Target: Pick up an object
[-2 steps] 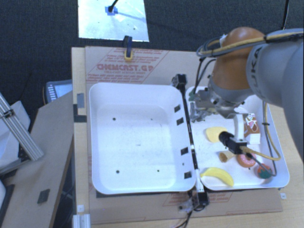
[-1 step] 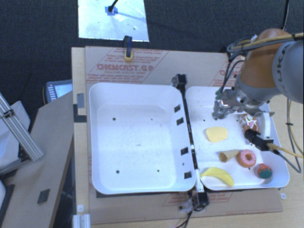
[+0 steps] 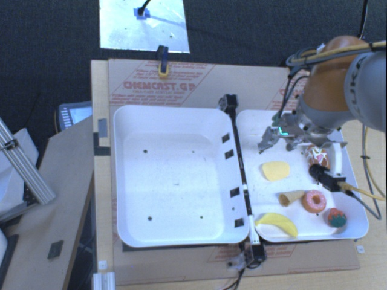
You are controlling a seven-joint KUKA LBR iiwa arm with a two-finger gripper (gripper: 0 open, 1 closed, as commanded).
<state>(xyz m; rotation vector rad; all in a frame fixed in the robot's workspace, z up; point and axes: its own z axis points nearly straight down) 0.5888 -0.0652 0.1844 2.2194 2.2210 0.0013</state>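
— Right bin [image 3: 357,222]: banana [image 3: 278,224] nearest, then pink donut [image 3: 314,202], a cone [image 3: 291,196], a yellow chip [image 3: 276,171]. Left bin [image 3: 175,180] beside it.
— And the gripper [image 3: 270,141]? It hangs above the chip, nothing between its fingers; spread or closed, nobody can tell. The arm [image 3: 338,83] bends in from the right.
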